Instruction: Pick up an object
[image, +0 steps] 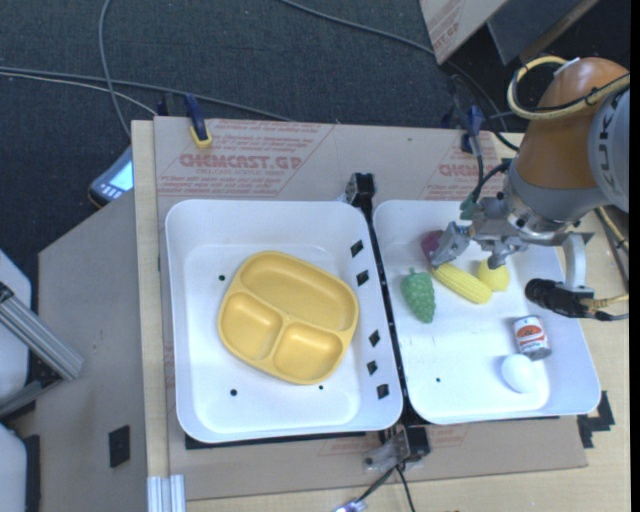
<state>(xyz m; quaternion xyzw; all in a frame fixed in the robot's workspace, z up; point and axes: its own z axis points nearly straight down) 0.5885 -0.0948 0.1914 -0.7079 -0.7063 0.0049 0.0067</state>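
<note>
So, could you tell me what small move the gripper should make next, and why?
Probably a short descent straight down: the gripper hovers in the right bin just above the yellow corn cob, which lies apart from the green toy, and nothing shows between its fingers yet.

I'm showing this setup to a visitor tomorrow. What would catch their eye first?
Probably the yellow divided plate, alone in the left bin. Next, the grey-and-orange arm reaching into the right bin, its end effector low over a yellow corn cob beside a green toy.
</note>
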